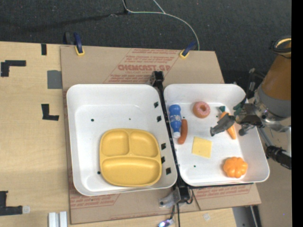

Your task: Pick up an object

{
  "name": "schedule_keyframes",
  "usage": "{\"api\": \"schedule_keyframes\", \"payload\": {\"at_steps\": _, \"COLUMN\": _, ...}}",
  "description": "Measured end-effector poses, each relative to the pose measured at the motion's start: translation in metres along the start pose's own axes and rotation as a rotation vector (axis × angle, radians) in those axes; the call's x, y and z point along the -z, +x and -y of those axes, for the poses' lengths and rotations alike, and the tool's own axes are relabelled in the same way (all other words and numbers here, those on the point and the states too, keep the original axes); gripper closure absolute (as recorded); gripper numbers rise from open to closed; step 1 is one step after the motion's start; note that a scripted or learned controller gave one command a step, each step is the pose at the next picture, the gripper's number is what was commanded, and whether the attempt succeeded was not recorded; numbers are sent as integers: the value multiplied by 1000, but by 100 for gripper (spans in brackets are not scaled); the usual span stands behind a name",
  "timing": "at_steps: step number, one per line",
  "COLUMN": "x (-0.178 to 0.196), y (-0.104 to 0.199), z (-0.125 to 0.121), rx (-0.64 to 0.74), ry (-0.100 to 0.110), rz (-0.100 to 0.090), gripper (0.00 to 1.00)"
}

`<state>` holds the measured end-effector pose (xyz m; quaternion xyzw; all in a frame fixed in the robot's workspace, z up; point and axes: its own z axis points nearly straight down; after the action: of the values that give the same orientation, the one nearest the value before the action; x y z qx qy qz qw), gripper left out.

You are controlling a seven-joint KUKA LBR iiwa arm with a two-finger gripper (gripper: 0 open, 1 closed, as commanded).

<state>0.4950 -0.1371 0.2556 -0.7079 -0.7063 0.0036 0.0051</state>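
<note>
1. Bench (28,126): pale wood surface with black tape marks at left. A brown cardboard sheet (137,65) with red print lies on it, clipped at its far edge by two blue-and-yellow clamps.
2. Left bin (80,103): shallow, white, sitting on the cardboard and touching the right bin along a black centre divider.
3. Right bin (258,160): same white type; holds the small loose items.
4. Arm (277,86): grey body with an orange band, entering over the right bin's right rim.
5. Yellow divided plate (130,157): three compartments, lying flat in the near half of the left bin.
6. Gripper (229,124): dark, low over the right side of the right bin. Fingers look spread, nothing seen clamped between them.
7. Orange pumpkin toy (235,167): near right corner of the right bin, apart from the gripper.
8. Blue bottle (174,118): lying along the right bin's left wall.
9. Yellow cheese slice (202,147): flat, mid-bin, between sausage and pumpkin.
10. Pink doughnut (201,109): far part of the bin, right of the bottle.
11. Red sausage (182,131): just beside the bottle's near end.
12. Carrot (231,131): small orange piece with a green tip, directly at the gripper's fingers; contact cannot be told.
</note>
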Motion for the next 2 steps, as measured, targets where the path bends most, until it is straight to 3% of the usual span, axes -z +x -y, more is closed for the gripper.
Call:
{"api": "schedule_keyframes", "payload": {"at_steps": 1, "x": 5, "y": 0, "z": -2, "rx": 4, "ry": -11, "rz": 2, "gripper": 0}}
{"api": "schedule_keyframes", "payload": {"at_steps": 2, "x": -40, "y": -4, "z": -5, "rx": 2, "ry": -6, "rz": 2, "gripper": 0}}
